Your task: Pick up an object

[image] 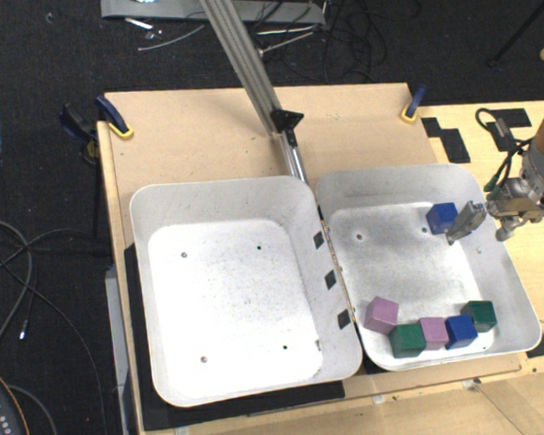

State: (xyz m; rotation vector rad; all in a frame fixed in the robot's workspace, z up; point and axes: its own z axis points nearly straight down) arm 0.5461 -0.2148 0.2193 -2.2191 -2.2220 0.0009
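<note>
A blue block (442, 217) sits alone in the upper right part of the right bin (392, 193). Along that bin's front edge lies a cluster: a purple block (382, 313), a green block (407, 339), a second purple block (435, 331), a second blue block (461, 329) and a second green block (482, 313). My gripper (485, 227) hangs over the bin's right rim, just right of the lone blue block. It is open, its fingers spread with nothing between them; the left finger (463, 224) is close beside the block.
The left bin (160, 221) lies beside the right one, their rims meeting in the middle. A slanted metal pole (246, 64) rises from behind the bins. Blue-and-yellow clamps (112, 116) grip the bench's back corners.
</note>
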